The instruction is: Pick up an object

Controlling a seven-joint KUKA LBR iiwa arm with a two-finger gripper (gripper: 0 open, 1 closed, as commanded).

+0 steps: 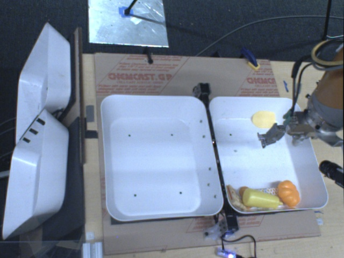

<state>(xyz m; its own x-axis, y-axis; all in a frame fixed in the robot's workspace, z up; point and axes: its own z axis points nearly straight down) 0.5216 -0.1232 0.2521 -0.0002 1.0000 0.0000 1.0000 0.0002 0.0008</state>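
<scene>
Grey two-finger gripper (270, 136) hangs open and empty beside the pale yellow flat disc (263, 119), which looks light, thin, slippery — best pinched across its edges.

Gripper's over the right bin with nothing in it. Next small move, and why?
Probably go straight down a little toward the pale yellow disc. The gripper hangs just below it in the view, holding nothing; the other items, an orange ball and a yellow piece, lie far off at the bin's front edge.
</scene>
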